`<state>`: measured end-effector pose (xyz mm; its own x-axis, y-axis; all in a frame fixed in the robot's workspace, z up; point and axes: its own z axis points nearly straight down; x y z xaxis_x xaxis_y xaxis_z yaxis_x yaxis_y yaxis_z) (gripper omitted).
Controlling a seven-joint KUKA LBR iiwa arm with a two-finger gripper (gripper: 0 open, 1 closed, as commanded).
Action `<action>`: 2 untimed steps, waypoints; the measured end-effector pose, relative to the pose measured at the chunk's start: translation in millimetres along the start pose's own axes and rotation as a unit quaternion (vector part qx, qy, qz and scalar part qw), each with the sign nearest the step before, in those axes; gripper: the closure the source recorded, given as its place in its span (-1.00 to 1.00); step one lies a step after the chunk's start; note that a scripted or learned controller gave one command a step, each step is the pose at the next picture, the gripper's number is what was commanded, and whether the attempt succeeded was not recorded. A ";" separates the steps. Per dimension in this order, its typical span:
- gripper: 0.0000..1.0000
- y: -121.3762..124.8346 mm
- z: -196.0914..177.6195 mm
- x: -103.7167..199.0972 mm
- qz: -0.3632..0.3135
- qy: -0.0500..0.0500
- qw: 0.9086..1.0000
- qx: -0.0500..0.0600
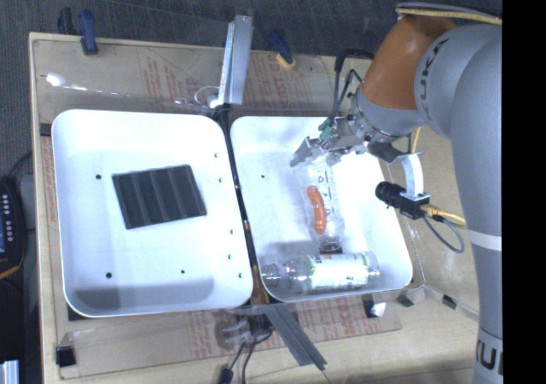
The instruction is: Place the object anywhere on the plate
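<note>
A dark grey ribbed plate (pixel 159 195) lies flat in the left bin (pixel 77 143). In the right bin (pixel 264 143) a small orange object (pixel 318 207) in a clear wrapper lies near the middle. A clear bottle with a green and white label (pixel 328 273) lies on its side along the front wall. My gripper (pixel 312 152) hangs over the back part of the right bin, just behind the orange object and apart from the bottle. I see nothing in it.
A black cable and a connector (pixel 401 197) trail from the wrist over the right bin's right rim. A metal bracket (pixel 235 60) stands behind the seam between the bins. Blue clamps (pixel 85 22) hold the bench's back edge.
</note>
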<state>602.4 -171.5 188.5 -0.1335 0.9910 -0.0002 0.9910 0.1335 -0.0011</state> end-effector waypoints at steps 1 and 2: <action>1.00 -28.0 -2.4 -20.9 -0.004 0.001 1.000 0.001; 1.00 -30.7 63.3 -10.1 -0.001 0.000 1.000 0.000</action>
<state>573.3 -185.6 125.3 -0.1361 0.9907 -0.0001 0.9907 0.1361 -0.0019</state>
